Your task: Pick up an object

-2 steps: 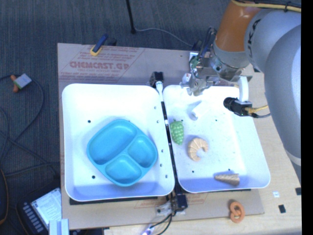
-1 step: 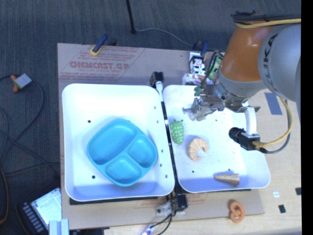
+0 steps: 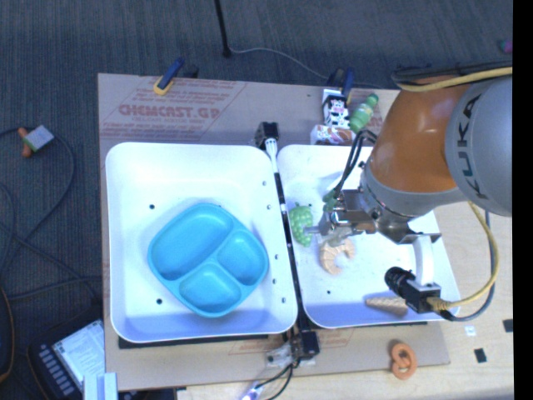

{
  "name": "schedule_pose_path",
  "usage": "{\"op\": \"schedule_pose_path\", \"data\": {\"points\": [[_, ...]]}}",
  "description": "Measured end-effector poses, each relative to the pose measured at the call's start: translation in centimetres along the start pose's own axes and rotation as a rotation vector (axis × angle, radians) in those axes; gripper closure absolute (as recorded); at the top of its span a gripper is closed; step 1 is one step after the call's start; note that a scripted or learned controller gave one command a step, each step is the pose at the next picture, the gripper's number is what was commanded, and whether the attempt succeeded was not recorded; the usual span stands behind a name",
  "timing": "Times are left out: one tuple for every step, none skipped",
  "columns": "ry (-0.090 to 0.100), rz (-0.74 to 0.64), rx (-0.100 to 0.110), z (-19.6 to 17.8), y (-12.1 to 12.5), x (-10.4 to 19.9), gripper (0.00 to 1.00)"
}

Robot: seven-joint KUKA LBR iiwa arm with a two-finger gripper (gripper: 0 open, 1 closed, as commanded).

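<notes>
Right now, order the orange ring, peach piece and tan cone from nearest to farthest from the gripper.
1. Peach piece, right by the gripper, in the right bin.
2. Tan cone, same bin's front edge.
3. Orange ring, outside the bins.

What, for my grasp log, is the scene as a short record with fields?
left bin: blue plate, three compartments
right bin: green toy by its left wall; peach piece mid-bin; cone near the front edge
gripper: over the right bin, just above the peach piece, beside the green toy
held: nothing seen held
bench, outside bins: orange ring
</notes>
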State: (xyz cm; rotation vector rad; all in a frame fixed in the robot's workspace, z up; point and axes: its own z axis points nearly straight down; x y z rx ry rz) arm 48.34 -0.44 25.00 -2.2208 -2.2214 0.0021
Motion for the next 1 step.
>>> {"op": "schedule_pose_path", "data": {"points": [[0.000,0.001,0.001,0.75,0.31,-1.08,1.00]]}}
